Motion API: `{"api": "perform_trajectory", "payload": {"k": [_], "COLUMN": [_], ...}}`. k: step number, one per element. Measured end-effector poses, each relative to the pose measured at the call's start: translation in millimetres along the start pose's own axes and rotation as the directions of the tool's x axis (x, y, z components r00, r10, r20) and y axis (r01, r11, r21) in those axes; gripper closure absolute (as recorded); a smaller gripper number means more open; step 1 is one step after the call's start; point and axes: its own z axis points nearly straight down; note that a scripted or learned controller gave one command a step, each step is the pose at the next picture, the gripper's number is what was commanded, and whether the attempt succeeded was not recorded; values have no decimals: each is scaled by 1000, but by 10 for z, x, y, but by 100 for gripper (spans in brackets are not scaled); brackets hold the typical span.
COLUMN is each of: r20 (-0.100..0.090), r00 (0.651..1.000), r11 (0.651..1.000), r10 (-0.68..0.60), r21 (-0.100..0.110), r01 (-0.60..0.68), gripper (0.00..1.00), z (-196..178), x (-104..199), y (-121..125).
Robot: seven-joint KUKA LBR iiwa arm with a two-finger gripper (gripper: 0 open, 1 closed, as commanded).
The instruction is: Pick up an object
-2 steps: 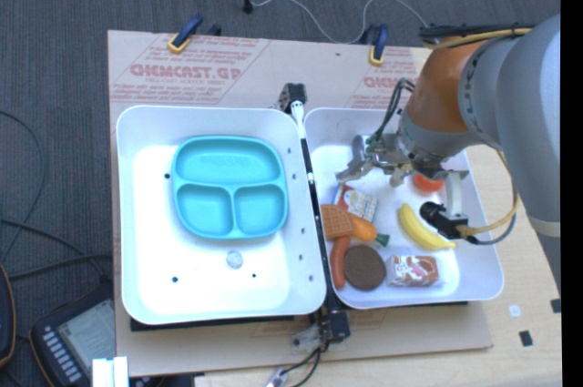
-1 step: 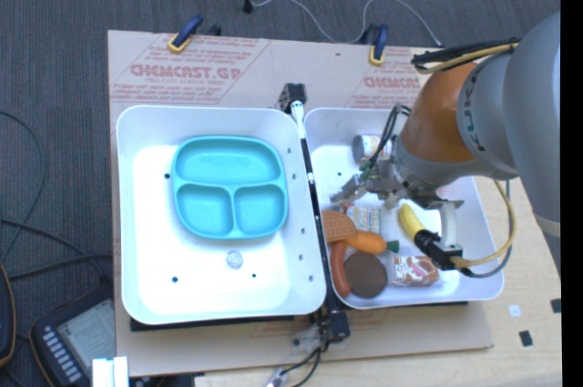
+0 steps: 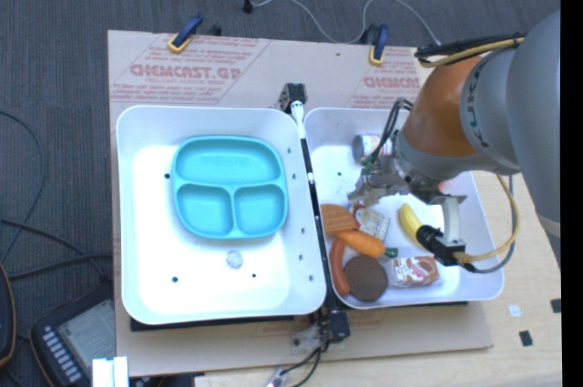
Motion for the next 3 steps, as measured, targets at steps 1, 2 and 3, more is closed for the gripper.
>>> {"api": "perform_trajectory", "payload": {"k": [1,2,3], "r20": [3,2,6], "r00": [1000,1000,1000], "r11": [1000,1000,1000], "r10": [1,0,0], "r21": [23,23,12], "r01": [-1,0,0], "gripper": [100,0,0], "z": [12,13,147], "x": [-603,-598,-435], "y": [39,40,-623]}}
